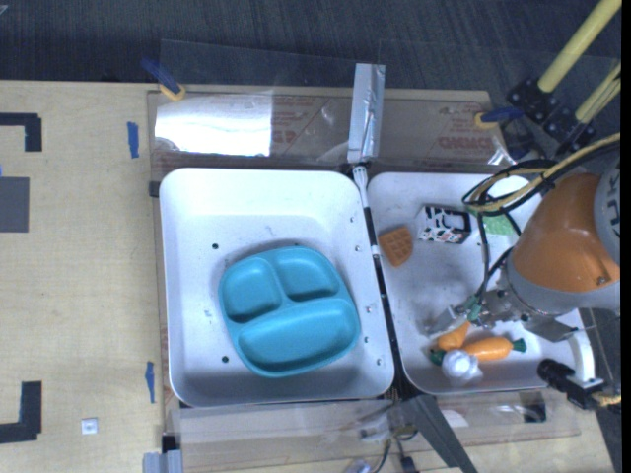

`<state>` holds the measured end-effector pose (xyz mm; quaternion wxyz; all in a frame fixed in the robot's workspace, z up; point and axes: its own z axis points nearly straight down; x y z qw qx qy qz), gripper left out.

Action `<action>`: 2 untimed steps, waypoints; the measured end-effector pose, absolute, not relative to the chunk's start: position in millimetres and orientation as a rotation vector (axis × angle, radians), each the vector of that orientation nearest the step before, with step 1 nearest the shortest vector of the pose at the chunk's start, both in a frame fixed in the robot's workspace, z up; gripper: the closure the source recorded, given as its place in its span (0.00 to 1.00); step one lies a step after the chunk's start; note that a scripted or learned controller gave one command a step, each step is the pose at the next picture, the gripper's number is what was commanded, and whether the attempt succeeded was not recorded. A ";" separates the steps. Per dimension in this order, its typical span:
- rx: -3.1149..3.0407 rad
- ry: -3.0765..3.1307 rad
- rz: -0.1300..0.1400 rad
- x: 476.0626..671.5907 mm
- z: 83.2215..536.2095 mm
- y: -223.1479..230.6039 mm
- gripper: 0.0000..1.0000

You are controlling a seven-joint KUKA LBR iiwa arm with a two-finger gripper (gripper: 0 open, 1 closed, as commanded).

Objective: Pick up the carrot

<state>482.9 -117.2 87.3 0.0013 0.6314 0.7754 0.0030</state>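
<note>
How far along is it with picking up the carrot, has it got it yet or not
Done: the arm has reached into the right bin, and the gripper sits low, just above the carrot. In hand: the approach to a grasp; the view does not settle whether anything is gripped. Left: the carrot lies on the bin floor beside a small white object, so gripping and lifting it remain. The blue tray in the left bin plays no part.

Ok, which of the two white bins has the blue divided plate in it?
The left bin, the one farther from the arm. The blue plate lies in its middle. The right bin holds the carrot and other small items, with the gripper over them.
</note>
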 end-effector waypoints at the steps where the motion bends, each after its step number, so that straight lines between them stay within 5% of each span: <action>1: 1.983 2.425 0.010 484.7 97.1 -118.6 1.00; 2: 2.298 2.143 0.000 506.3 183.2 -59.0 1.00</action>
